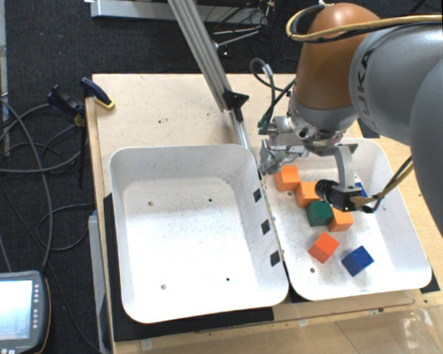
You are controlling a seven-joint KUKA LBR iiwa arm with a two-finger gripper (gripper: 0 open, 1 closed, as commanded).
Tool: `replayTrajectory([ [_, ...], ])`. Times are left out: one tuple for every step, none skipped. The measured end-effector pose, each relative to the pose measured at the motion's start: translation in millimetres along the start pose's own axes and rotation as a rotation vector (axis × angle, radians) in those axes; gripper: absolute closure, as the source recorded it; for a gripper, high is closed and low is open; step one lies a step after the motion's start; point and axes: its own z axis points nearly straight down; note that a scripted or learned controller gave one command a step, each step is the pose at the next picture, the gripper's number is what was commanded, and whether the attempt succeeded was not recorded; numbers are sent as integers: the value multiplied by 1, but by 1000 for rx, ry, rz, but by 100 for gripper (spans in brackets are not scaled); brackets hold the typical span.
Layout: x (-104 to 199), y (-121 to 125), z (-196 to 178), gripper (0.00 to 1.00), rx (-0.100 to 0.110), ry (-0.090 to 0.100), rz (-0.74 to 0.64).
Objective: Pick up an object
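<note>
The right bin [393,263] holds several small blocks. An orange block [287,178] lies near its far left corner, with another orange block [307,194] just behind it. A green block [319,214] touches a third orange block [341,220]. Nearer the front lie an orange block [324,246] and a blue block [357,260]. My gripper [272,159] hangs over the bin's far left corner, just left of and above the first orange block. Nothing is visibly between its fingers. The wrist hides part of the bin's far end.
The left bin [177,150] sits beside the right one, their rims meeting in the middle. A slanted aluminium bar [204,55] comes down to that junction close to my gripper. Clamps [84,95] and cables lie off the bench to the left, a pendant [18,316] at bottom left.
</note>
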Motion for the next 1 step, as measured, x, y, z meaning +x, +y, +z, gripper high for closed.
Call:
replayTrajectory([
  [46, 11, 13, 100, 1, -1, 2],
])
